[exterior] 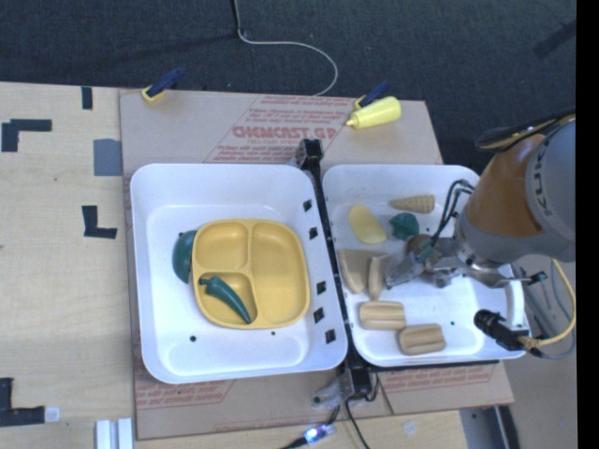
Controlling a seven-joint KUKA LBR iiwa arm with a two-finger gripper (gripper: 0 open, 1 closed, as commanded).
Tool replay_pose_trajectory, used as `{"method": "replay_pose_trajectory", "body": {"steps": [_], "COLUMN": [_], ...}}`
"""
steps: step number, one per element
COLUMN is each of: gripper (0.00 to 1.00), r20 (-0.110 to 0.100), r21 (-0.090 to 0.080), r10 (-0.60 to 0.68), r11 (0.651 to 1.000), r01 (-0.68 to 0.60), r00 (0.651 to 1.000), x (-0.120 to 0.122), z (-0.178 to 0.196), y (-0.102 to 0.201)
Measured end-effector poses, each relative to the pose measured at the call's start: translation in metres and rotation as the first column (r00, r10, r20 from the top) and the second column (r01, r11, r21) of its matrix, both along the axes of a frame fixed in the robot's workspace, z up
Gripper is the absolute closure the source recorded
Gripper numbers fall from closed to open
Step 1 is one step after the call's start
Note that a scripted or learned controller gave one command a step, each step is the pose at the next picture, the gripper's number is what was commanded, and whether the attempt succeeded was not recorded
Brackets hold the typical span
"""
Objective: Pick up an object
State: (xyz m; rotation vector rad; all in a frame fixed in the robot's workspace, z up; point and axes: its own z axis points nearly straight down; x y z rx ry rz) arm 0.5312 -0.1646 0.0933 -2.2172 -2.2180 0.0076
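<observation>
From my seat the hand point(412, 262) is a dark, blurred tangle low in the right bin point(468, 178), and I cannot tell how it is set or whether it has hold of anything. The arm point(510, 204) covers the bin's far side and runs off the frame. Around the hand I count six loose pieces. Just beyond it is one teal lump point(404, 224), touching or nearly so; I cannot tell which. Further out lie one ridged cone point(414, 203) and one pale yellow piece point(366, 224). Beside it toward the divider is a tan piece point(360, 272), partly blurred. On the near side lie two tan loaves point(382, 314) point(420, 339). Well away in the left bin point(150, 251) sit one yellow divided plate point(271, 251), one green pepper point(227, 296) in its near compartment, and one teal thing point(182, 255) half hidden under the rim.
</observation>
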Motion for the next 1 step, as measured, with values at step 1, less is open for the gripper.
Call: {"method": "replay_pose_trajectory", "body": {"steps": [1], "gripper": [0.00], "r20": [0.007], "r21": [-0.002], "r10": [0.001], "r11": [1.000], "r01": [-0.001], "r00": [1.000], "x": [0.0004], "z": [-0.0084], "y": [0.0004]}}
